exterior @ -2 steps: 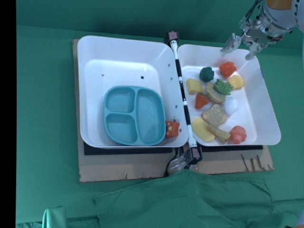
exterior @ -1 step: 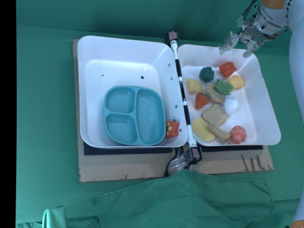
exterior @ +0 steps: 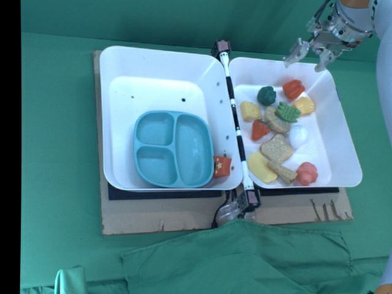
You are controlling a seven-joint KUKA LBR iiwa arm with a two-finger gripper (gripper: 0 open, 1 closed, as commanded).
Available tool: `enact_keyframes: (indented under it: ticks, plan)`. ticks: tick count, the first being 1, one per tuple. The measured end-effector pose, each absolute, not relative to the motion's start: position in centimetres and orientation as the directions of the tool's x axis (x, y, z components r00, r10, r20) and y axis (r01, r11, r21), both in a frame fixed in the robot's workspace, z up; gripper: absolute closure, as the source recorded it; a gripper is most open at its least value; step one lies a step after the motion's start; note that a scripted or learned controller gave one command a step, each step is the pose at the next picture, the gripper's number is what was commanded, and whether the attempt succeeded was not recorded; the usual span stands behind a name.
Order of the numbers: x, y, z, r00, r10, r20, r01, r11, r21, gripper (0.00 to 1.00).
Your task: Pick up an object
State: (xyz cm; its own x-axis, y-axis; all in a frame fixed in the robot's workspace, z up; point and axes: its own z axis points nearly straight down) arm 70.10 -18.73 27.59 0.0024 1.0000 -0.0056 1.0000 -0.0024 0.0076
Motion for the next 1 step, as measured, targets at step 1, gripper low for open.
enact_keyframes:
  ticks: [1]
  plan:
    - [70.01,-18.69,21.97,0.003,1.0,-0.003,1.0,-0.003,-0.001,0.0]
